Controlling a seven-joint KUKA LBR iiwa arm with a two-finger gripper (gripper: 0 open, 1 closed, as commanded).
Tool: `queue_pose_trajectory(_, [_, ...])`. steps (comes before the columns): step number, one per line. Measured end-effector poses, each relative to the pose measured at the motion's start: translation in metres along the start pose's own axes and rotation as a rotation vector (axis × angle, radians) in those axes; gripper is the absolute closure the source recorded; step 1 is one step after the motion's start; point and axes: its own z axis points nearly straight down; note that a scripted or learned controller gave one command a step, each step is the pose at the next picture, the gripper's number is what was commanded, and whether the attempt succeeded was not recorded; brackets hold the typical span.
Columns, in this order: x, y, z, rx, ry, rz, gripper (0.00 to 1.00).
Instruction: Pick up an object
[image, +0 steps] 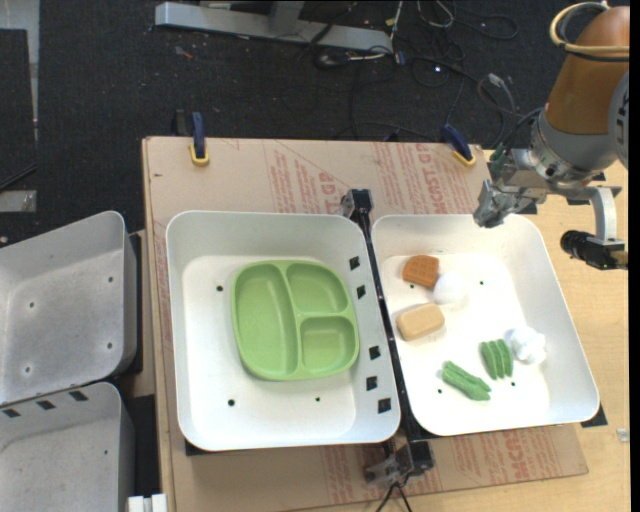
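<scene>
Green divided plate (296, 320) in a white bin (200, 400); orange block (421, 270), tan block (420, 321), green beans (466, 381)

Plastic bins on a cardboard bench

I see two smooth, matt white bins (200, 420), a glossy green plastic plate (295, 320) in the left one, and rough brown cardboard (290, 175) underneath.

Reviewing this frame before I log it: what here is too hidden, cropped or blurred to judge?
- Claw, camera view: small, dark and blurred above the right bin's far rim; whether it is open or shut is unreadable.
- Arm: cut off by the top and right edges.
- White lump beside the green pieces: overexposed against the bin, so its shape is unclear.
- White ball: likewise washed out.
</scene>
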Motion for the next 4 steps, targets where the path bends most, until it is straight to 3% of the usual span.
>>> queue_pose_trajectory(4, [0.203, -0.034, 0.000, 0.008, 0.003, -0.004, 1.00])
